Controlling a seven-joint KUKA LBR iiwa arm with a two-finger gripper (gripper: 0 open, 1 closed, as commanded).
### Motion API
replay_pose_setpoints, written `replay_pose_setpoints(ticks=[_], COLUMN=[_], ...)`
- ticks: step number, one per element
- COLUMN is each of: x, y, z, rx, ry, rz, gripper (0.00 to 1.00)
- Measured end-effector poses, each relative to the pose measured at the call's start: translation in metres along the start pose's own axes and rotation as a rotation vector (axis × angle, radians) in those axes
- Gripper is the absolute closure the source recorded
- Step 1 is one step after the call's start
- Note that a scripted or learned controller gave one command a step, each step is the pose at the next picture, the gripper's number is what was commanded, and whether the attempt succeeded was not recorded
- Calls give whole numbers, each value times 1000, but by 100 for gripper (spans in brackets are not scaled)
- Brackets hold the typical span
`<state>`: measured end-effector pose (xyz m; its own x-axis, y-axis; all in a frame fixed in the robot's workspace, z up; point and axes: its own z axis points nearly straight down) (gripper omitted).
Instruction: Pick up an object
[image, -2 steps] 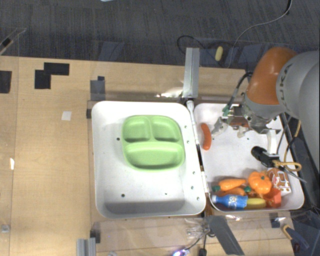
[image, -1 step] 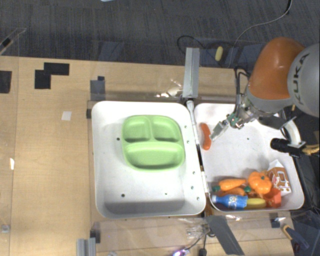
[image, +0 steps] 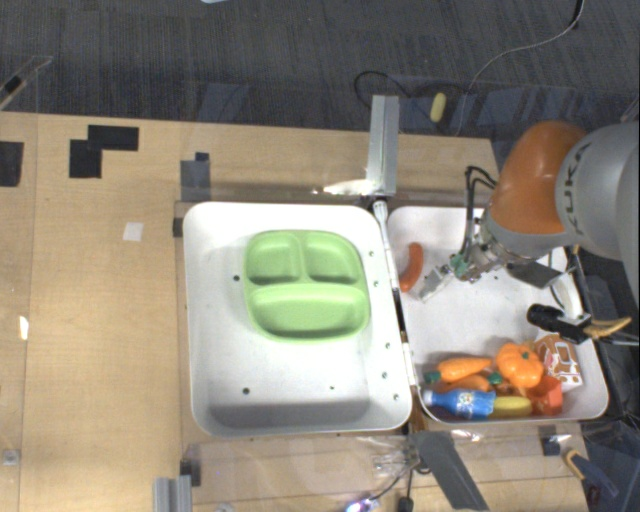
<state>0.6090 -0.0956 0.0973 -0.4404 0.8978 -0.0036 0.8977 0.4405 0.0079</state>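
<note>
The arm's two-finger pincer (image: 437, 284) hangs low in the right-hand shallow white bin (image: 500, 325), and I cannot tell how it stands or whether it has hold of anything. A small reddish-orange sausage-shaped toy (image: 411, 265) lies just left of it. Toward the camera from it, toys crowd the near edge: an orange plastic carrot (image: 463, 368), a blue bottle (image: 462, 403), an orange pumpkin-shaped piece (image: 519, 364). Far left, a green three-compartment plastic plate (image: 304, 283) rests in the other white bin (image: 215, 330).

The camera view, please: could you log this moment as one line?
arm: over right bin | tool: low beside hot dog, nothing seen held | left bin: green tray | toy food pile: near corner
</note>
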Motion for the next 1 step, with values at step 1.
replay_pose_setpoints(ticks=[1], x=[41], y=[50], z=[-90], rx=[-1], ry=[0], rz=[-58], gripper=[0])
